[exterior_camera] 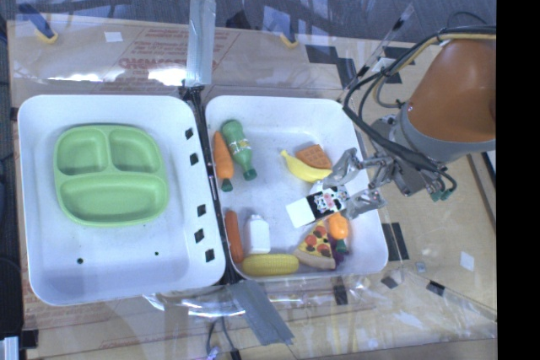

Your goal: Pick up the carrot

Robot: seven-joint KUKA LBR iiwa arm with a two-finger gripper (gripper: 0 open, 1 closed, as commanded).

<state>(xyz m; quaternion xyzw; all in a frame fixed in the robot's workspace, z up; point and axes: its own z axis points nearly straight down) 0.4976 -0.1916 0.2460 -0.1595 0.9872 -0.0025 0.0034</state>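
The arm is reached in over the right bin (pixel 371 147), its hand (pixel 353 180) splayed open at the bin's right wall, with nothing gripped, as far as can be seen. The carrot (pixel 223 160), orange and slender, is laid along the bin's left wall, well apart from the hand.

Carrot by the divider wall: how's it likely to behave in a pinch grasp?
The carrot looks like smooth molded plastic, so probably rigid, light and somewhat slippery. Its tapered round shape may roll or squirt out. It lies close against the right bin's left wall, beside the green bottle, leaving little finger room.
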